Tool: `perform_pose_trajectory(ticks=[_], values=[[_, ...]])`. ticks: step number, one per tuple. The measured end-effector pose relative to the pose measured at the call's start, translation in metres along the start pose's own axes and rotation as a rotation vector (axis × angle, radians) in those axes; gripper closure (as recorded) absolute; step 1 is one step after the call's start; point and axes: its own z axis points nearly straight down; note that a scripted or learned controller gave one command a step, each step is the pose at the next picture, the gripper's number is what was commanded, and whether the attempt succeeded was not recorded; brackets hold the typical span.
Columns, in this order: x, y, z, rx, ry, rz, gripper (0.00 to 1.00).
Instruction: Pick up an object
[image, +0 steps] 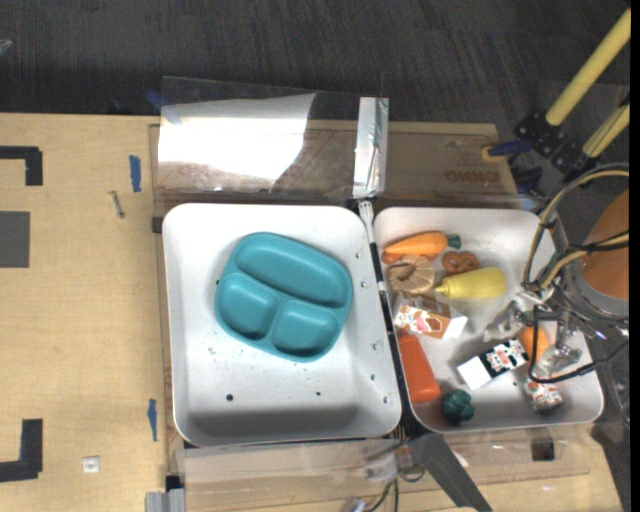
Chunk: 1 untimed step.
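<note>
Right bin (480, 222): gripper (545, 372) low inside.

1. Left bin (190, 300): holds one teal divided plate (283, 293).
2. Right bin (480, 222): holds a carrot (415, 244), yellow bottle (472, 285), orange cylinder (418, 368), dark green ball (458, 405) and small printed cartons.
3. Gripper (545, 375): low over the right bin's right side, beside a black-and-white carton (503, 357); finger state obscured.

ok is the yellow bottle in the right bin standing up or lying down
Lying down. The yellow bottle rests on its side on the floor of the right bin, its long side showing, below the toy carrot.
</note>
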Motion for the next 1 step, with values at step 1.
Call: perform_pose_trajectory(ticks=[1], values=[[-0.0027, 0.0006, 0.0004, -0.001, 0.004, -0.062, 0.0]])
